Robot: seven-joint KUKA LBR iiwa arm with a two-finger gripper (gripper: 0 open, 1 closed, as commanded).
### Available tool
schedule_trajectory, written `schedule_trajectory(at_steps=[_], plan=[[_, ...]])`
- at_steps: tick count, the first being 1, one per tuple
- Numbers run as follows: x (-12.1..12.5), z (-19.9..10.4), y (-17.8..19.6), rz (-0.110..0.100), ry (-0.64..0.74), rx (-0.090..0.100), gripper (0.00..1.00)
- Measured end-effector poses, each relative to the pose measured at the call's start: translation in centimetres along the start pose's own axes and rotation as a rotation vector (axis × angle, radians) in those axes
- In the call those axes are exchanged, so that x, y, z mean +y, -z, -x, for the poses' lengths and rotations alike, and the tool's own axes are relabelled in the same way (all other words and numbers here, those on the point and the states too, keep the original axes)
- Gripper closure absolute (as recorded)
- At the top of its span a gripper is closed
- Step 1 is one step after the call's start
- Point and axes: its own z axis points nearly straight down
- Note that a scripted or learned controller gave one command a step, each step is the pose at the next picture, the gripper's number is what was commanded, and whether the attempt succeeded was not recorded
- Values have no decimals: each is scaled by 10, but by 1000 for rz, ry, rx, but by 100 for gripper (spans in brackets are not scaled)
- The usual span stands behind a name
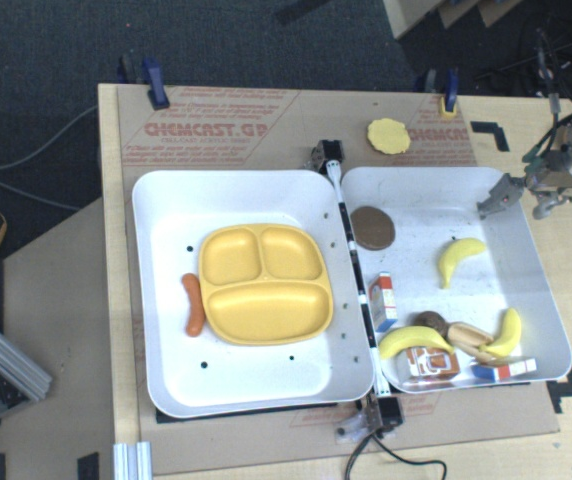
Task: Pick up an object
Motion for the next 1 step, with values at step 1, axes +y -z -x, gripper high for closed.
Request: schedule_trajectory(at_steps=[1], plan=[[-8, -80, -106, 12, 1, -2, 0]])
